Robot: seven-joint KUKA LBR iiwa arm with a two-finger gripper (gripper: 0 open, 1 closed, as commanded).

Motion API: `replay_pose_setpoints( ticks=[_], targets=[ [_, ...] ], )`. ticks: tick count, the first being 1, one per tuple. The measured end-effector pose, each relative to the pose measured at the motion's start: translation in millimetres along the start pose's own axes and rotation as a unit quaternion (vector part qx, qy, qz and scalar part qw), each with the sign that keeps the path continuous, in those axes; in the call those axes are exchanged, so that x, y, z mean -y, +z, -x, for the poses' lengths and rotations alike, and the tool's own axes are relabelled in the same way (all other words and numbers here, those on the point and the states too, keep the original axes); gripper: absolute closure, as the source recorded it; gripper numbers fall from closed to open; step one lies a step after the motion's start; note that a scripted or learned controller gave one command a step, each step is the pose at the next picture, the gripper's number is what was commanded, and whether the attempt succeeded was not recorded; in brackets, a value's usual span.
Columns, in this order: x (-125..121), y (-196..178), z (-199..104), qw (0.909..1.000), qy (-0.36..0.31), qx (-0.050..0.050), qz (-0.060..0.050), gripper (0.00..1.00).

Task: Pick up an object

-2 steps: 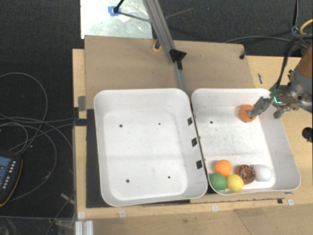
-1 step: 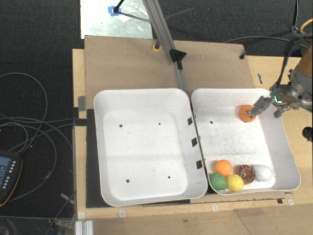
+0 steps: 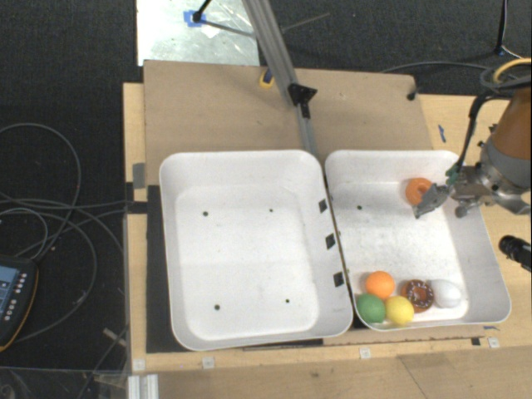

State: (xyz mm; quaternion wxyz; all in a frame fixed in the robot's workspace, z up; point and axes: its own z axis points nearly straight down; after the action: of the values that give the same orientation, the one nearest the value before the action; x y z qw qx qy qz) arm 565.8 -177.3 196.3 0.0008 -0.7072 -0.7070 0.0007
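A wooden bench [image 3: 208, 115] carries two shallow white bins side by side. The left bin [image 3: 245, 248] lies bare-floored beside the right bin [image 3: 474, 256], which holds all the objects. The grey arm [image 3: 511, 152] reaches in from the right, its jaws [image 3: 445, 199] low over the right bin's far end, spread apart with nothing between them. An orange ball [image 3: 416, 190] sits just beside the left finger, at that far end. Clustered in the near corner are an orange [image 3: 380, 283], a green ball [image 3: 371, 308], a yellow ball [image 3: 400, 310], a brown doughnut [image 3: 416, 293] and a white ball [image 3: 447, 293].
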Motion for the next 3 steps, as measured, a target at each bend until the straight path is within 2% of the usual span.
replay_pose_setpoints(
  ticks=[2,3],
  targets=[
    [-1,107,-11,1.0,0.0,0.0,-0.001,0.0],
    [-3,93,-10,1.0,0.0,0.0,0.003,1.0]
  ],
)
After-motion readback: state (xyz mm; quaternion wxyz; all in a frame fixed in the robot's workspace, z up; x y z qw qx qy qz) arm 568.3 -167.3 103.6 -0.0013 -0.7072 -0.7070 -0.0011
